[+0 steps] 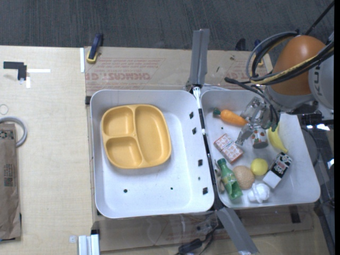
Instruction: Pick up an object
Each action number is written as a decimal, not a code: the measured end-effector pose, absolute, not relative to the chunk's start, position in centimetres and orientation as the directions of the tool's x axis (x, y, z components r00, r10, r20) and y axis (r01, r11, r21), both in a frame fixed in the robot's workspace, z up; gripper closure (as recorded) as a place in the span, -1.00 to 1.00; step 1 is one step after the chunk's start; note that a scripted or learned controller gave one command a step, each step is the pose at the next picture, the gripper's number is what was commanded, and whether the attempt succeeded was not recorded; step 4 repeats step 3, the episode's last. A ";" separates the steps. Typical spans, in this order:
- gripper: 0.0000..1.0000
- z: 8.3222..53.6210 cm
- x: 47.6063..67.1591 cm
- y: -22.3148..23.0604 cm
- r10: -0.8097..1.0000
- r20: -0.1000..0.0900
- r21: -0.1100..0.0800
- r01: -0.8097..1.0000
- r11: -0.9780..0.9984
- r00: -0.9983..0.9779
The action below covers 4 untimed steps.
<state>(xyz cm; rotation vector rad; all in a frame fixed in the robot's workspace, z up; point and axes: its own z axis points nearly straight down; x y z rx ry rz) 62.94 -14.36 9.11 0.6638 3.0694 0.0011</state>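
Nothing is picked yet. The yellow divided plate [136, 136] lies alone, left of the carrot [232, 117]. My pincer [252, 125] hangs open just right of the carrot, above a small can [260, 137], gripping nothing.

Arm [313, 73] enters from the right, grey with its orange band [297, 62] uppermost, black cables looped over the wrist. Wrist is angled down and leftward. Gripper [249, 125] points down, its metal fingers [245, 134] parted with an open gap between them.
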 end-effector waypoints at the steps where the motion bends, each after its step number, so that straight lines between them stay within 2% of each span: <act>1: 1.00 10.0 63.1 -14.5 0.417 -0.004 0.003 0.417 0.909 -0.909; 2: 1.00 9.4 63.4 -15.0 0.968 -0.002 -0.001 0.968 0.250 -0.250; 3: 1.00 20.4 62.8 -9.1 0.970 -0.002 -0.003 0.970 0.245 -0.245; 4: 1.00 20.4 62.8 -9.1 0.970 -0.002 -0.003 0.970 0.245 -0.245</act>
